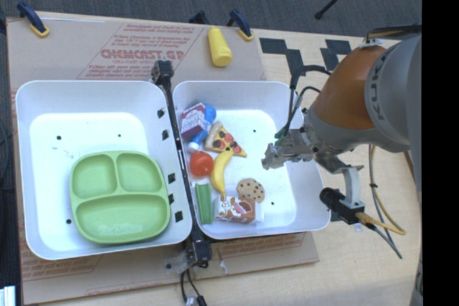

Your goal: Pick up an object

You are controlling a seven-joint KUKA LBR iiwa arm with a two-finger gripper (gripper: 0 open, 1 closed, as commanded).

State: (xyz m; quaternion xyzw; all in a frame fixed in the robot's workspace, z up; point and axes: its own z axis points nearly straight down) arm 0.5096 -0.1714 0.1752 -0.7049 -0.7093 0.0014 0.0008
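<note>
- Right bin [305, 215], toys bunched along its left wall: purple-and-blue packet [195, 120] at top, pizza slice [224, 140] just beside it, tomato [201, 163] below, banana [221, 170] touching the tomato's right side.
- Further down: cookie [250, 189] sits a bit apart to the right, green stick [204, 202] lies along the divider, red/white snack pack [235, 209] next to it at the bottom.
- Left bin [43, 104] carries a green divided plate [120, 196], 3 compartments, nothing in them.
- Outside the bins: yellow cylinder [219, 46] on the cardboard sheet [136, 54] behind, blue clamps [33, 18] on the back edge.
- Room to move: right half of the right bin is bare white floor, plenty of space btwn the toys and the far wall.
- Arm [373, 100] comes in from the right, orange band over the bin's right rim, wrist angled down and left.
- Gripper [272, 158] hangs over the bare floor, right of the pizza slice and banana, apart from both; nearest pick candidates are those two and the cookie.
- Fingers: too small and dark, can't tell if spread or closed; nothing visibly pinched.
</note>
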